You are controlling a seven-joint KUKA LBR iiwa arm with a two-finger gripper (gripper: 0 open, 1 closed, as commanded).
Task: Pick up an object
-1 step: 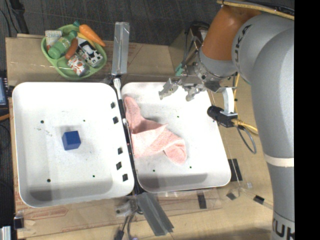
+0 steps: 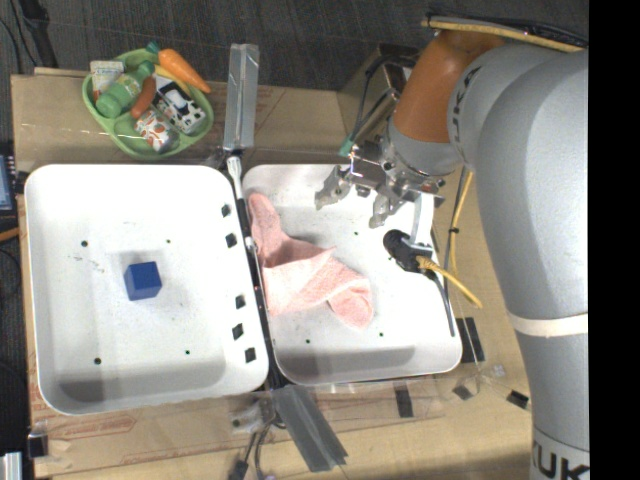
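My gripper (image 2: 352, 200) hangs with its jaws spread and nothing between them, above the far end of the right bin (image 2: 420, 353), where a crumpled pink cloth (image 2: 305, 273) lies against the left wall. The left bin (image 2: 60, 268) holds one blue cube (image 2: 143, 280), and a green bowl (image 2: 100, 118) of toy food sits on the bench beyond it.

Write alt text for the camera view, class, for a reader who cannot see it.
A grey robot arm reaches in from the right, its open gripper above the far end of the right bin, which holds a crumpled pink cloth. The left bin holds a small blue cube. A green bowl of toy food sits beyond the bins.
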